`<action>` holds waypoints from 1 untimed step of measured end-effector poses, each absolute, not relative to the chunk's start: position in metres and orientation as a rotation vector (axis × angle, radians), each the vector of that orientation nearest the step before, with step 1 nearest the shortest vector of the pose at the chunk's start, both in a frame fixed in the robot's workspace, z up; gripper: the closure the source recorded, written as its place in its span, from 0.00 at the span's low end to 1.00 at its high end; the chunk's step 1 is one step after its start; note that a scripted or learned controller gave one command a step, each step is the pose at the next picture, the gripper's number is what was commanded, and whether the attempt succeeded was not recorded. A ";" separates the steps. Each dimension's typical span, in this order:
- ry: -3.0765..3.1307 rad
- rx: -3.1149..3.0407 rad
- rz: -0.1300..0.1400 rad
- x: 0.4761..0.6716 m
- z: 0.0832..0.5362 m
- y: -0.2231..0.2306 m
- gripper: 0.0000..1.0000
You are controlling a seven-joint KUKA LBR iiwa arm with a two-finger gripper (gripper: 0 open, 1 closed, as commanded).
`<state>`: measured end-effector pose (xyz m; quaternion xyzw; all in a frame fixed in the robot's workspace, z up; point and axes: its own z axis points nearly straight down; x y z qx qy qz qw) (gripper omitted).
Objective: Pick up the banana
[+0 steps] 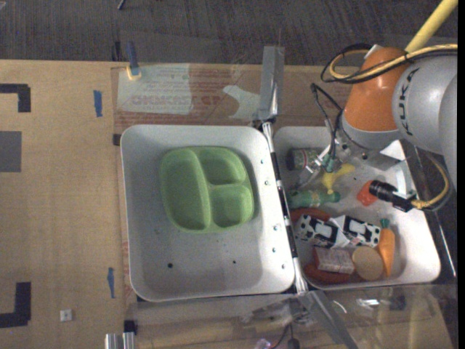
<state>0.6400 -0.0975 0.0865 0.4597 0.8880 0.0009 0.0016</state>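
Observation:
The banana (340, 174) is a small yellow piece lying in the back half of the right bin (425, 231), partly hidden under the arm's wrist. My gripper (325, 163) hangs low over the bin, right at the banana's left end. The orange band and grey wrist cover much of the tool from above. Whether the banana is touched or held does not show.
Around the banana lie a small can (301, 156), a green vegetable (312, 195), a red-orange piece (367, 193), two black-and-white blocks (320, 230), a carrot (387, 247) and a round biscuit (368, 264). The left bin (145, 253) holds a green divided plate (207, 187).

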 end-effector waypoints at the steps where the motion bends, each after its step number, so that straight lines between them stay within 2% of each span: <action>1: 2.780 1.442 0.008 0.642 0.099 -0.097 1.00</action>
